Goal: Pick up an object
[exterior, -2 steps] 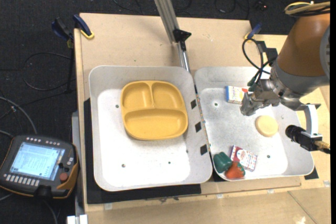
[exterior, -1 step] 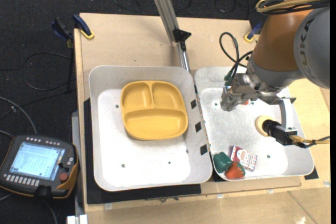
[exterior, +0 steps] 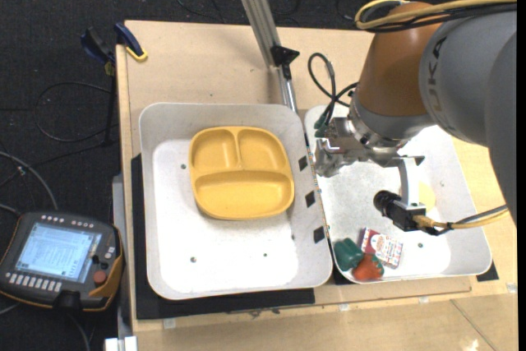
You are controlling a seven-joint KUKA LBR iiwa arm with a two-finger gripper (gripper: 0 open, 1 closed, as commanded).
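Note:
Near the front edge of the right bin [exterior: 464, 255] lie a green object [exterior: 345, 249], a red object [exterior: 368, 266] and a small red-and-white packet [exterior: 386, 248], close together. A pale yellow item [exterior: 426, 195] shows partly behind a metal bracket on the arm. My gripper [exterior: 327, 154] hangs over the right bin's left side, close to the wall between the bins and well behind those objects. The bulky orange-and-grey wrist hides much of it. I see nothing held.
A yellow divided plate [exterior: 241, 173] lies in the left bin [exterior: 164, 185]. A slanted metal pole [exterior: 255, 4] rises behind the bins. A teach pendant [exterior: 57, 259] sits off the bench at lower left, and a clamp [exterior: 123, 41] at the back left corner.

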